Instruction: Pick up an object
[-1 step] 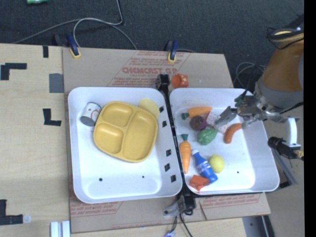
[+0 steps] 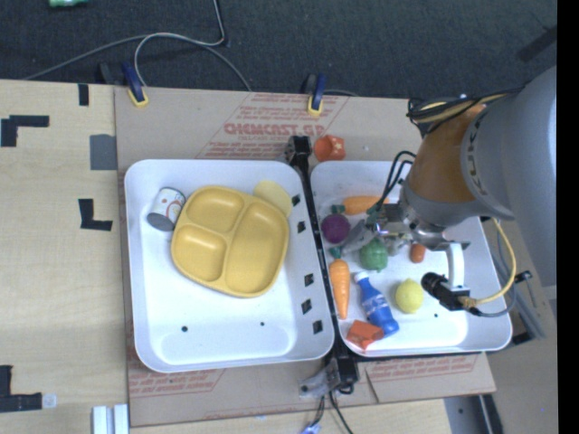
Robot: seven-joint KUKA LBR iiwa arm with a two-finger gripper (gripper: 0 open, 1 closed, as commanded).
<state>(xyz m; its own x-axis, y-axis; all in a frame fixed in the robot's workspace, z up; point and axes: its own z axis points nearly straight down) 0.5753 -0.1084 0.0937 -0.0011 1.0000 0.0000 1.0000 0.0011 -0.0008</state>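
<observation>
Cardboard covers the surface [image 2: 271,125] under two white bins, with dark carpet beyond. My arm [image 2: 479,165] reaches in from the right over the right bin [image 2: 488,337]. The left bin [image 2: 217,346] holds a yellow tray [image 2: 231,240], with a small can [image 2: 165,209] touching its left edge. My gripper [image 2: 378,233] hangs low among the toys in the right bin, just above a green one [image 2: 374,257] and beside a purple one [image 2: 336,229]; whether it is open or closed I cannot tell. Nearby lie a carrot [image 2: 339,287], a blue bottle [image 2: 375,304], a lemon [image 2: 409,296] and an orange block [image 2: 364,334].
</observation>
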